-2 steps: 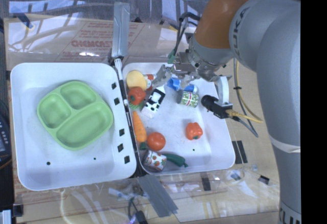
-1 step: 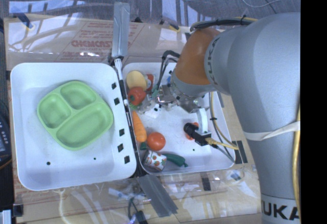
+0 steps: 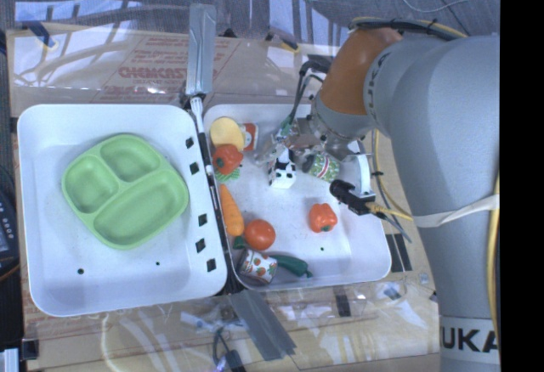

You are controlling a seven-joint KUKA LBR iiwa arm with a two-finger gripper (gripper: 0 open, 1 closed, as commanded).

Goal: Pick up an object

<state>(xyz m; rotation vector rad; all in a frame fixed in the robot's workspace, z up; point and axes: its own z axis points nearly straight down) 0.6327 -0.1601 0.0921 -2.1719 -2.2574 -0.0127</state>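
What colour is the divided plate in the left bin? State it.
Light green; the divided plate shows clearly in the camera view, lying in the left bin.

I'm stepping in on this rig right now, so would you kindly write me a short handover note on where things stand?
Gripper: low over the back of the right bin, above the black-and-white cow toy; I can't tell its finger state, and nothing visibly held.
Right bin holds: cow toy, small orange pepper, red tomato, carrot, green item, yellow piece.
Left bin: green divided plate.
Done: approach only.
Left: grasp and lift an object; the cow toy seems nearest.
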